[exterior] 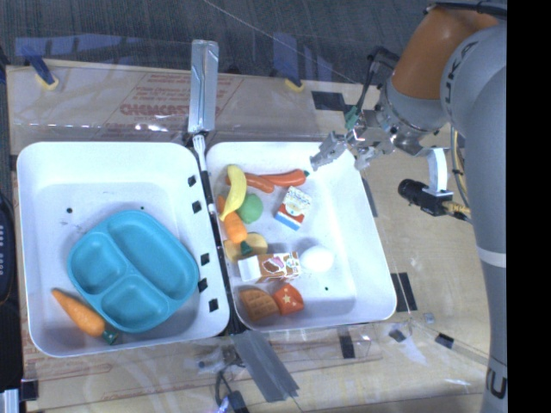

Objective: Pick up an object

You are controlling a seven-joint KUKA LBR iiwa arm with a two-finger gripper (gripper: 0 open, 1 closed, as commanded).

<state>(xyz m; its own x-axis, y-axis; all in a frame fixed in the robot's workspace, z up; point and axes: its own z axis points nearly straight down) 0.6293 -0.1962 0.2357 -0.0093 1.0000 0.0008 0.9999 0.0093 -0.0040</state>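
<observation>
My gripper (344, 155) hangs over the far right corner of the right bin (366, 256), open, with nothing between its fingers. Just to its left in the bin lies a long red-orange pepper (275, 180). Below that are a yellow banana (232, 192), a green lime (250, 208) and a small white carton (294, 206). Nearer the front lie a white egg (317, 260), a brown-and-white carton (274, 267), a red tomato (289, 299) and a bread roll (256, 304).
The left bin (52, 179) holds a blue divided plate (133, 269) and a carrot (79, 312) at its front left. A grey metal post (203, 84) stands behind the wall shared by the bins. Several small orange and yellow items (237, 231) crowd the right bin's left wall.
</observation>
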